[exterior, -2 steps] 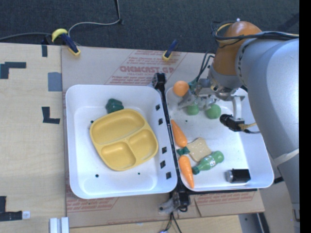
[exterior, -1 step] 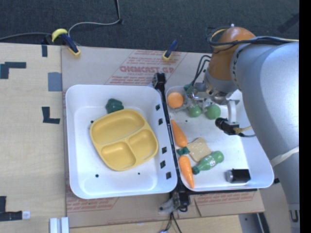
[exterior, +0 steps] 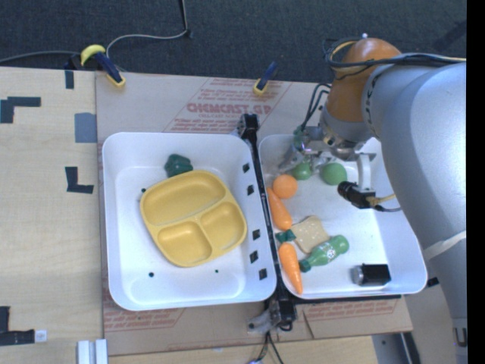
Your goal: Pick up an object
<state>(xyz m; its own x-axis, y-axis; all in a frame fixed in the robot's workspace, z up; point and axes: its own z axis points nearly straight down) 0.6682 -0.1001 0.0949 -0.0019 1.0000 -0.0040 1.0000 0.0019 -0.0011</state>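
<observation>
My gripper [exterior: 305, 156] is low over the far left part of the right bin [exterior: 398, 241], under the orange wrist band. Directly below it lies a small green ball [exterior: 303, 171], touching or nearly touching it. Beside that ball are a larger green ball [exterior: 333, 174] and an orange ball [exterior: 285, 186]. Nearer the front lie a carrot [exterior: 280, 211], a tan bread piece [exterior: 309, 233], a green bottle [exterior: 326, 252], a second carrot [exterior: 289, 268] and a black block [exterior: 371, 274].
The left bin [exterior: 114, 226] holds a yellow divided plate [exterior: 193, 217] and a dark green piece [exterior: 178, 164] behind it. The arm's grey body covers the right bin's right side. Two clamps [exterior: 265, 80] sit at the bench's back edge.
</observation>
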